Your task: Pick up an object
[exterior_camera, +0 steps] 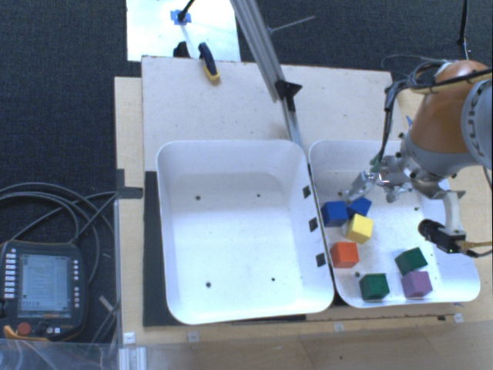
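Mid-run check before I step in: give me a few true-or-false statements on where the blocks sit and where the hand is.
1. All the blocks lie in the right bin. True.
2. The yellow block sits in the left bin. False: it lies in the right bin, just below the blue blocks.
3. The hand is over the right bin, close above the blue blocks. True.
4. The purple block is beside the orange block. False: it lies near the bin's lower right corner, below a green block; the orange one is near the left wall.
5. There are two green blocks. True: the other lies at the bin's lower edge.
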You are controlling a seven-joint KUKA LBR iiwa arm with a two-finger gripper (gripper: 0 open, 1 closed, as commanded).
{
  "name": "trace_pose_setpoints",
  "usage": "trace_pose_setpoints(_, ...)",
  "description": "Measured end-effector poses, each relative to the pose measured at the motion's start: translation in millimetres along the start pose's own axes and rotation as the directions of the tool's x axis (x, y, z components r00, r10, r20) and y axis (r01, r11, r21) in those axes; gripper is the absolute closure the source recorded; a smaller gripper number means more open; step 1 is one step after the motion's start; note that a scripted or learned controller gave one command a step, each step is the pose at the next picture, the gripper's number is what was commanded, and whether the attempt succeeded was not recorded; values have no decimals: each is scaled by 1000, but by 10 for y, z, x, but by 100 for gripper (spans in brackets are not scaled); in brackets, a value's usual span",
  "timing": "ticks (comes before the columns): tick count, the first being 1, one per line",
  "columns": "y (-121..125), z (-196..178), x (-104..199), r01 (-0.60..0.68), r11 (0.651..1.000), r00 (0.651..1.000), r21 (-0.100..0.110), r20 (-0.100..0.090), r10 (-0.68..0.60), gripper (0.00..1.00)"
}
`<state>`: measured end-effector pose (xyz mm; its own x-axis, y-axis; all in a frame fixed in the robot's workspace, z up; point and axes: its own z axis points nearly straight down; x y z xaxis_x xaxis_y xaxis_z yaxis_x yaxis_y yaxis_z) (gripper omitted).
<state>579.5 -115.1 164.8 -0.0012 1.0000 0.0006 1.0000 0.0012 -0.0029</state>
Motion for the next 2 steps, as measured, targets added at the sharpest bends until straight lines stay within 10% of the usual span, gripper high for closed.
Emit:
trace_pose_setpoints(1, 29, 468, 12, 1, 1000, 1000, -7, -4, -1, 0)
trace_pose_setpoints(2, 45, 328, -3, 3, 1000, 1000, -13, 0, -3, 100)
